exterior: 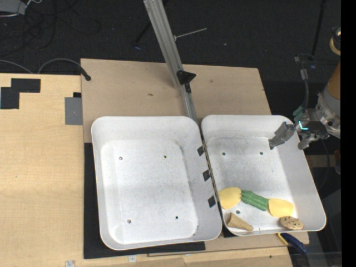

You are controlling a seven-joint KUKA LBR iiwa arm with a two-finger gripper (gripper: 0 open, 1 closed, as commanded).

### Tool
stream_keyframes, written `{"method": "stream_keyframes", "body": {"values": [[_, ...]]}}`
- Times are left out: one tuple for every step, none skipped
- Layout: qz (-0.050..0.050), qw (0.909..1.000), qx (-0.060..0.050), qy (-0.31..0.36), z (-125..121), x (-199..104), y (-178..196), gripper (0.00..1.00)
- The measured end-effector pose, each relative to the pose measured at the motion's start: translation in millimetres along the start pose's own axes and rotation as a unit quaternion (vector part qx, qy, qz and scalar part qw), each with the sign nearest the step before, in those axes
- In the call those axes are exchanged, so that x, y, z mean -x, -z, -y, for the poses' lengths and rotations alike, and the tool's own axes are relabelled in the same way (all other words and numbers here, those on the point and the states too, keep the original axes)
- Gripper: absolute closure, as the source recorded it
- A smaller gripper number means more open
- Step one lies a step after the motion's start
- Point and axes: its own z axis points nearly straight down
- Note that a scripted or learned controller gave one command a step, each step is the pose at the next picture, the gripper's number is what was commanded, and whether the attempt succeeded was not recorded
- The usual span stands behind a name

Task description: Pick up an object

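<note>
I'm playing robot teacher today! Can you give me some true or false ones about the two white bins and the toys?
1. The toys lie in the right bin. True.
2. The gripper holds the green toy. False: the green toy lies on the bin floor, far from the gripper.
3. A round cookie sits near the right bin's front corner. True.
4. The cone lies in the left bin. False: it lies in the right bin, beside a yellow piece.
</note>
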Motion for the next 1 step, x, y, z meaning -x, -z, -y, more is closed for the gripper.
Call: {"method": "stream_keyframes", "body": {"values": [[0.000,1.0000,0.002,0.000,-0.5,0.4,1.7,0.00]]}}
